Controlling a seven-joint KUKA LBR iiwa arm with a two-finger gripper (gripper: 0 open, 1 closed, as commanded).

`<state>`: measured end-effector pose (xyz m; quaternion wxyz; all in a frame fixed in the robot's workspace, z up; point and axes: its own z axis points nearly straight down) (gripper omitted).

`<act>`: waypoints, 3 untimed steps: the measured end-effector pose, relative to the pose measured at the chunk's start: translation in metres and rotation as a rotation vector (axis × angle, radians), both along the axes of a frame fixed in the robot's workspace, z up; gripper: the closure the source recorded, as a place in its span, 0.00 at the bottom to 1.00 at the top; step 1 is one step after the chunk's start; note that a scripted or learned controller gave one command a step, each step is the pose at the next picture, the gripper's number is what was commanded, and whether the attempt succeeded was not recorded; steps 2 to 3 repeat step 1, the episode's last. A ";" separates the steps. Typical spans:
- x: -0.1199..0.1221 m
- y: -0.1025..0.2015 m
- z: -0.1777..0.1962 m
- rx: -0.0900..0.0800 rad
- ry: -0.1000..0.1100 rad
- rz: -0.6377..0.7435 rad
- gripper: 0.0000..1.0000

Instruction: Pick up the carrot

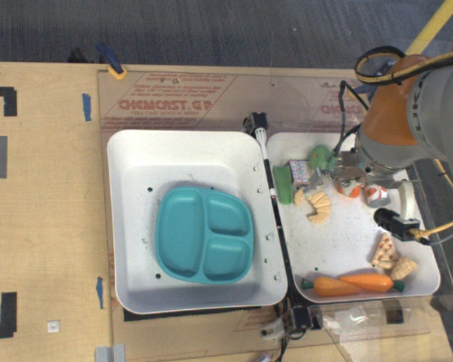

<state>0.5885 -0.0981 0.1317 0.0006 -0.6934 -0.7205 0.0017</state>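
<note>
Carrot [352, 283] lies flat along near edge of right bin [347, 236], w/ green top at left, well apart from gripper [347, 173]. Gripper is low near bin's far edge, by green toy [319, 157]; can't tell its opening. Teal divided plate [204, 234] in left bin [136, 202].

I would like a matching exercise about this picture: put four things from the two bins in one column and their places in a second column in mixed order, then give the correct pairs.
Things
1. carrot
2. teal divided plate
3. gripper
4. croissant

Places
A. in the middle of the left bin
B. along the near edge of the right bin
C. over the far part of the right bin
D. in the right bin, just beside the wall between the bins, below the green pieces

Pairs: 1-B, 2-A, 3-C, 4-D
</note>
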 end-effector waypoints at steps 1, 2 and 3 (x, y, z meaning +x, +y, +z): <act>-0.068 0.028 0.054 0.003 -0.004 0.292 0.00; -0.068 0.028 0.054 0.003 -0.004 0.292 0.00; -0.068 0.028 0.054 0.003 -0.004 0.292 0.00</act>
